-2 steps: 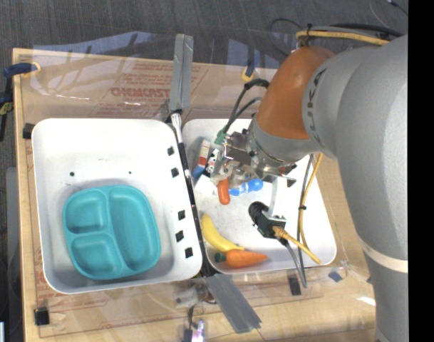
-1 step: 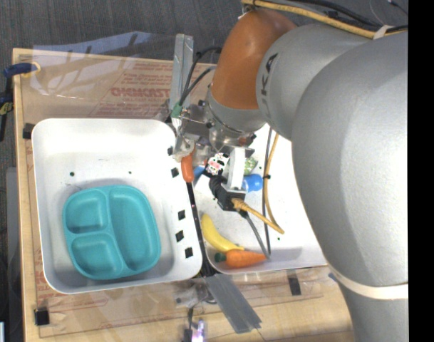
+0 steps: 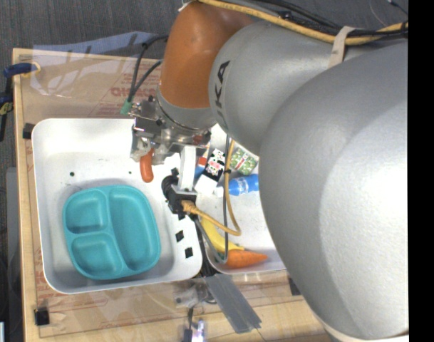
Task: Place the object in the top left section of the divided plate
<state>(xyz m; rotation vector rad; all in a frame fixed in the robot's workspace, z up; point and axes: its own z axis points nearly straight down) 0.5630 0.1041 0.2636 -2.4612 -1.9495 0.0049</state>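
Object (image 3: 146, 168): small smooth orange-red elongated piece, rounded ends, hanging below the claw (image 3: 147, 152); claw state cannot be told. Turquoise divided plate (image 3: 111, 230), glossy, three rounded sections.

divided plate (image 3: 113, 231): matt teal plastic | bin (image 3: 53, 155): smooth white plastic

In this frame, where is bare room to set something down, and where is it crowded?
Free: all three sections of the teal divided plastic plate, plus the white left bin's floor between its far wall and the plate. Crowded: the right bin, with a carrot, blue item and the grey arm overhead.
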